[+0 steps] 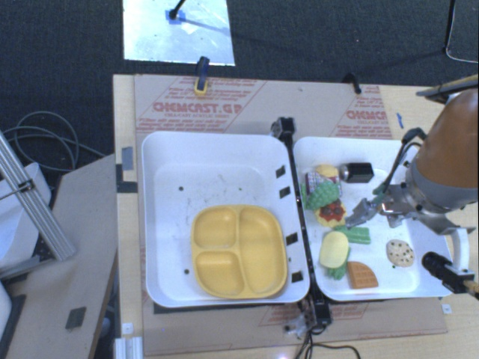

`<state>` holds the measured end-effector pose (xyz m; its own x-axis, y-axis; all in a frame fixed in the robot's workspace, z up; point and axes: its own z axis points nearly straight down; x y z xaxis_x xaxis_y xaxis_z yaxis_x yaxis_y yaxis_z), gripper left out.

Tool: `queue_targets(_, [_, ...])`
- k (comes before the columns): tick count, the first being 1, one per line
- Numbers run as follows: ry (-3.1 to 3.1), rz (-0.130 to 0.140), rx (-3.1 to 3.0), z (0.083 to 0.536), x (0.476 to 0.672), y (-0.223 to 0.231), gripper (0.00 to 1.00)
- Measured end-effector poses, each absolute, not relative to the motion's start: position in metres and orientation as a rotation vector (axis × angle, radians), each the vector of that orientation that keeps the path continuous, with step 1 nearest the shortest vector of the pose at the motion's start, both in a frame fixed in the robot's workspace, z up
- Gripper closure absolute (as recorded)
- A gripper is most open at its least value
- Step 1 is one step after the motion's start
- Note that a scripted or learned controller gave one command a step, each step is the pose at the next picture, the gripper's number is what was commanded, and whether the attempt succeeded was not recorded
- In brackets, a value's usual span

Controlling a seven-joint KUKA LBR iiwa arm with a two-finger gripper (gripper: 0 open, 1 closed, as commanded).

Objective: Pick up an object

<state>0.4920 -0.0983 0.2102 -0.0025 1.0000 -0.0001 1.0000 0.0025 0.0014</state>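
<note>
One fixed camera, high above the worktop (187,99)

We look down at a slant from well above, far enough back to take in the whole worktop, both white bins and dark floor (60,43) beyond its far and left edges. The left bin (161,170) sits near the middle of our frame, the right bin (382,149) toward the right side, where the arm (453,148) comes in.

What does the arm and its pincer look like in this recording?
The arm is bulky and rounded, with a broad orange band above a grey wrist section. A dark cable loops along its left side. The pincer is a small grey metallic piece at the tip.
</note>
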Motion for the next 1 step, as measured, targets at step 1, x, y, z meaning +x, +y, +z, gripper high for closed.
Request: queue_targets(1, [2.222, -0.003, 2.222, 0.1236, 0.5360, -0.1283, 0.00])
